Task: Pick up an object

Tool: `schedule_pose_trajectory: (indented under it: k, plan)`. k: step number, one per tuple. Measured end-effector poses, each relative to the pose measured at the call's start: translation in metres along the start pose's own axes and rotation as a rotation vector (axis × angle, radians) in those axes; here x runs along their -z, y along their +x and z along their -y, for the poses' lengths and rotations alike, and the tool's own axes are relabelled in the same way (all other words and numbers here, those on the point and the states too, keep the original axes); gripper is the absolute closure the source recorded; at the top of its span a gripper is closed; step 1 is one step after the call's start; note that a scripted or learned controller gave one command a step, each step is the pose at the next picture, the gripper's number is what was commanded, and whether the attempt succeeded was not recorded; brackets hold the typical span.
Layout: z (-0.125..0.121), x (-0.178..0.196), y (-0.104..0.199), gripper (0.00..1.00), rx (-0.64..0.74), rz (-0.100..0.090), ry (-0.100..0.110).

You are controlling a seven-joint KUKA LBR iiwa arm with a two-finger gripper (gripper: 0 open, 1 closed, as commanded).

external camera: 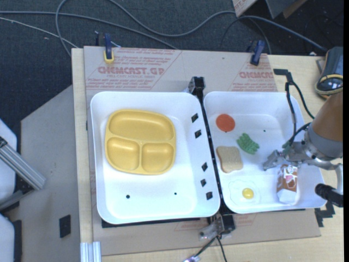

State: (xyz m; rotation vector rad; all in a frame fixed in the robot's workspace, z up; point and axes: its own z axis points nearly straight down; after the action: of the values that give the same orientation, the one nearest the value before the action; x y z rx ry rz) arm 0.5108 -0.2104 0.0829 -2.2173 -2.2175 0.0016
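Observation:
The right bin (272,109) holds several toy foods. A red tomato slice (225,123) lies at the back, with a green lettuce piece (248,143) in front of it. Closer to the divider are a tan bread slice (229,159) and a fried egg (247,192). A small white and brown bottle (287,183) lies at the front right. My gripper (280,160) hovers just behind the bottle's top, right of the lettuce. It is open, with nothing between its fingers.
The left bin (163,198) carries a yellow divided plate (140,142). A black divider with clips (203,141) runs between the bins. Blue clamps (108,47) hold the cardboard base at the back, and cables run along the right bin's far right rim.

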Motion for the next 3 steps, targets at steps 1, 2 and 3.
schedule_pose_trajectory:
  k: [1, 2, 3]
  plan:
    - [-0.001, 0.013, -0.001, 1.0, 0.0, 0.002, -0.005]
    - [0.007, 0.062, -0.005, 1.0, -0.001, 0.005, -0.008]
    - [0.006, 0.116, -0.005, 1.0, 0.001, 0.005, -0.01]
